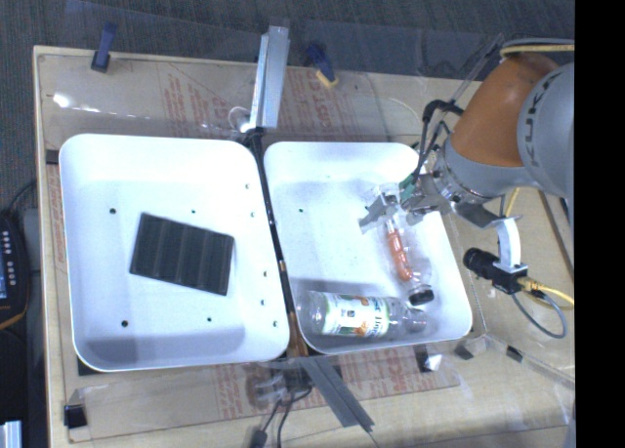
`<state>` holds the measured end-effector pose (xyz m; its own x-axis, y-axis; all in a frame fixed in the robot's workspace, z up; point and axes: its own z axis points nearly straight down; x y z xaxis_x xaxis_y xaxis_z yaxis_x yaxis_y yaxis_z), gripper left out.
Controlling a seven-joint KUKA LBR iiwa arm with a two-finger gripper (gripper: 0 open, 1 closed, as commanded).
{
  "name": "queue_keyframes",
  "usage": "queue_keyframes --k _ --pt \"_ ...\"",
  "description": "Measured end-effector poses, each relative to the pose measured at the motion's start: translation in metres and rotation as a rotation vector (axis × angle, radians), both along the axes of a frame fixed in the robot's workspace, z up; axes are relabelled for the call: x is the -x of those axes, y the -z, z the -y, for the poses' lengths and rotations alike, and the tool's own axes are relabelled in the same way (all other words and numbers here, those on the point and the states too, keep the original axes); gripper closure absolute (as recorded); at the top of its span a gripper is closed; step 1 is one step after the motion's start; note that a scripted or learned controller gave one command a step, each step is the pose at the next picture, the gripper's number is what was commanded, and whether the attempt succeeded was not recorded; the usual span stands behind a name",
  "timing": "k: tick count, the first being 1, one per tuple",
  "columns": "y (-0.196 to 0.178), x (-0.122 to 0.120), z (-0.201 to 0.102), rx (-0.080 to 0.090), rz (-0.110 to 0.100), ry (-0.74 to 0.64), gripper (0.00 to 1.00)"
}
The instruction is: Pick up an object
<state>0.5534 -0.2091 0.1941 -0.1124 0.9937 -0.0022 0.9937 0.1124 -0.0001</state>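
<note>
In the right bin (pixel 322 168), a small clear tube (pixel 402 256) with orange contents and a black cap lies at a slant. A clear plastic bottle (pixel 359 315) with a green-and-white label lies along that bin's near wall. A black ridged rectangular pad (pixel 183 253) lies flat in the left bin (pixel 98 173). My gripper (pixel 382 211) reaches in from the right and hovers over the right bin, just above the tube's far end. It stands open with nothing between its fingers.
A metal bar (pixel 270 75) stands at the back where the bins meet. Blue clamps (pixel 103 46) sit on the bench's far edge. Cables and a black connector (pixel 493 270) hang off the arm beside the right bin's right wall.
</note>
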Motion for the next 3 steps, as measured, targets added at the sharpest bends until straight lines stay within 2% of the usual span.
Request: queue_keyframes --k 1,2,3 --pt "0.008 -0.003 0.0 -0.004 -0.003 -0.119 0.0" --pt "0.064 0.006 -0.001 -0.003 -0.005 -0.013 0.0" --pt "0.007 0.012 0.0 -0.002 0.0 -0.149 0.0"
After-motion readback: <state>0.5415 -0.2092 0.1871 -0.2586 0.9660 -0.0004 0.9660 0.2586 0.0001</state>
